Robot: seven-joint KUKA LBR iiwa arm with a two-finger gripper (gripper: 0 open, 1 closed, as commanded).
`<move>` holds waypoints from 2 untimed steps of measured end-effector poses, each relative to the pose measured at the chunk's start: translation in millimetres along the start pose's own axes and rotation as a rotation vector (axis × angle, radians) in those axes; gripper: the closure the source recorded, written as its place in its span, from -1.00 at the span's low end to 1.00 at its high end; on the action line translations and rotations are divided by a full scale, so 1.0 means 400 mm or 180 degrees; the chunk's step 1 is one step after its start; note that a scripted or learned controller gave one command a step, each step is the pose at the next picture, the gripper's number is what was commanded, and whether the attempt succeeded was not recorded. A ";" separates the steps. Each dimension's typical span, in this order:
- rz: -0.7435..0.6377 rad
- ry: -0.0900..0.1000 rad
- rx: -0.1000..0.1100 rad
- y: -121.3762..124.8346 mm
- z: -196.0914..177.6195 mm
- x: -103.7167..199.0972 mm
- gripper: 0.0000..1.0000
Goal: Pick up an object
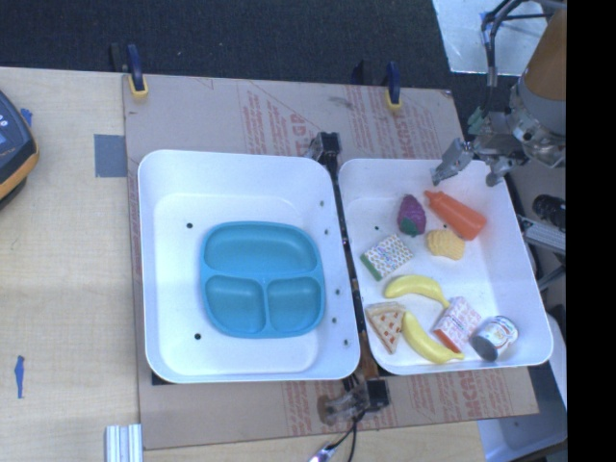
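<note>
I am seeing the tool (472, 165) hovering spread, gripping nothing, over the right bin's (515, 258) far corner | carrot (456, 214) is lying just below it beside the purple fruit (412, 215) | blue tray (262, 278) is sitting in the left bin (164, 258).

Bright, even overhead light gives soft, faint shadows, the white bins (339, 269) nearly wash out, and detail stays slightly soft.

Your arm (539, 85): grey metal wrist, dull and blocky | orange band (551, 61) above it, rounded, broad | you'll see a dark cable (491, 27) looping beside it | gripper (474, 166): two grey, slim metal fingers (449, 167), pointed at the tips
</note>
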State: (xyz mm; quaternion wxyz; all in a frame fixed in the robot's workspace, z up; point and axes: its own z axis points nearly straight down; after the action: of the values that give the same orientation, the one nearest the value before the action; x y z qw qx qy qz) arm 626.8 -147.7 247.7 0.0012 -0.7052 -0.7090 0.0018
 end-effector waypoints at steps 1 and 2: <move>-0.0002 -0.0002 -0.0002 -0.031 0.359 0.043 -1.00; 0.0001 -0.0004 0.0002 -0.031 0.332 0.039 1.00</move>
State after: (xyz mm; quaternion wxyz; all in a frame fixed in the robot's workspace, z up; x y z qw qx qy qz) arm 613.5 -132.2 114.8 0.0010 -0.7052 -0.7090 0.0025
